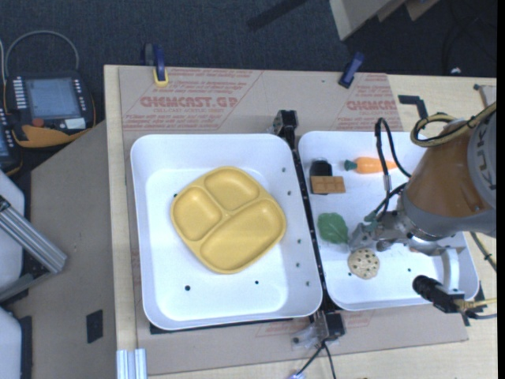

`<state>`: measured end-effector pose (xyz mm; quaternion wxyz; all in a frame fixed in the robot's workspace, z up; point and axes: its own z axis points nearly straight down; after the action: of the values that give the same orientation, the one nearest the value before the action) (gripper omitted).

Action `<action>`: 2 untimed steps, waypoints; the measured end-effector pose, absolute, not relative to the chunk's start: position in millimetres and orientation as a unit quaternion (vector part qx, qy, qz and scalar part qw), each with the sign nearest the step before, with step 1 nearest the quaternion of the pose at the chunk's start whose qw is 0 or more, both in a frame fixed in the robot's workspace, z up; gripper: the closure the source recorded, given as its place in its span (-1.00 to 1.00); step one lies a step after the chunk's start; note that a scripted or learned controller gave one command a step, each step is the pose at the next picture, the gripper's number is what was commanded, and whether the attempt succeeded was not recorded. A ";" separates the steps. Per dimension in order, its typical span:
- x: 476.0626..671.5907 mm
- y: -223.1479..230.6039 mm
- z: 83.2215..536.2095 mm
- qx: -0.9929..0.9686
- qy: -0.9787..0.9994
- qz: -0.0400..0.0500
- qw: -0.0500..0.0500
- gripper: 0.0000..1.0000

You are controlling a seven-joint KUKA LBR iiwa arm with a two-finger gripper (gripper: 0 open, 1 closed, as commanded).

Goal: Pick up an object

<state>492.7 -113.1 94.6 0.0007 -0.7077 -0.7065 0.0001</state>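
A yellow divided plate [229, 219] fills the white left bin [150, 212]. The white right bin [335, 287] holds an orange carrot [369, 165], green leaf [332, 228], brown block [327, 185] and speckled tan cookie [364, 264].

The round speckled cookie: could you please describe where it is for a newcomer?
Take the right-hand white bin. Near its front edge, just below the pincer, lies the cookie. It alone is round, pale and dotted, unlike the green leaf beside it.

Bright, even overhead light makes both bins [150, 212] glare near white, and shadows on them are faint and soft. The floor [197, 22] beyond the tabletop [237, 93] is dim. Focus is slightly soft throughout, with coarse detail.
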 end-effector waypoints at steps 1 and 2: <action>492.5 -107.3 138.6 -0.707 -0.708 -0.001 -0.002 1.00; 486.5 -114.4 195.3 -0.707 -0.707 -0.001 -0.003 1.00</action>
<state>486.5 -114.4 195.3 -0.0032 -0.7071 -0.7072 -0.0014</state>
